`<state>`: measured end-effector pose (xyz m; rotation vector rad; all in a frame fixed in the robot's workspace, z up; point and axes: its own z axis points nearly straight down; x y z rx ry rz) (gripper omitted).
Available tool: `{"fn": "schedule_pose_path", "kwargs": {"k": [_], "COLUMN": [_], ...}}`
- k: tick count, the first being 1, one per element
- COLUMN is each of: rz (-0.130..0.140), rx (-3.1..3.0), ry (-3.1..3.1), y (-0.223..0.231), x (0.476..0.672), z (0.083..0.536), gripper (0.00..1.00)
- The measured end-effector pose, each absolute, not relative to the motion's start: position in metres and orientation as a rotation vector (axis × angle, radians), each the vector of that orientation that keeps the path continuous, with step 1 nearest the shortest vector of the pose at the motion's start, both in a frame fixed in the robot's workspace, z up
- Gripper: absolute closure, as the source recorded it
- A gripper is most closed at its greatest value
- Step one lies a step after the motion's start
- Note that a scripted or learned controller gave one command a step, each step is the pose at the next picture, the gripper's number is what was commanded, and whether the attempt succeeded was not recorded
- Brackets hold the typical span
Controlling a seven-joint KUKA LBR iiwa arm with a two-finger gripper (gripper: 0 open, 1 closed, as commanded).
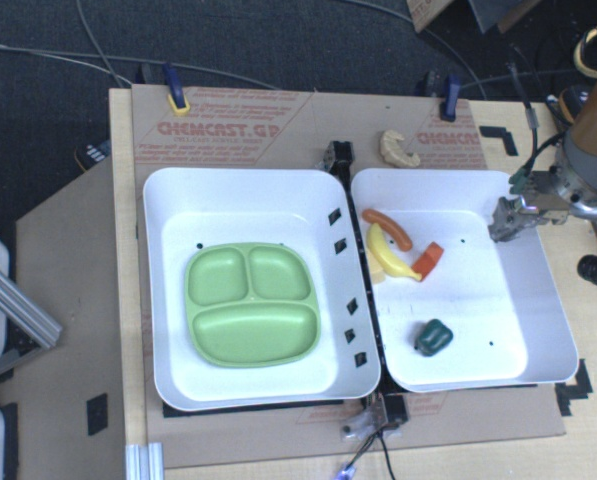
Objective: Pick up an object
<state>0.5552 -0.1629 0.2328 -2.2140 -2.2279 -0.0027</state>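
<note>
Maybe we miss the toy banana (390,257), because our gripper (505,221) hangs far off by the right bin's edge (553,298), jaws too blurry to tell.

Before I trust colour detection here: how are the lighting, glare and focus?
Camera view: light is even and soft, with faint shadows under the banana and green pepper; the right bin floor is washed out near white; the green tray shows a mild sheen; the gripper looks slightly blurred; overall focus is soft.
</note>
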Motion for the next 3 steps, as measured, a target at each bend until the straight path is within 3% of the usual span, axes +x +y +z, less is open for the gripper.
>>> {"fn": "schedule_pose_path", "kwargs": {"k": [3], "rz": [-0.002], "rx": [-2.216], "ry": [-2.226], "y": [-0.002], "x": [0.587], "z": [0.215], "gripper": [1.00]}}
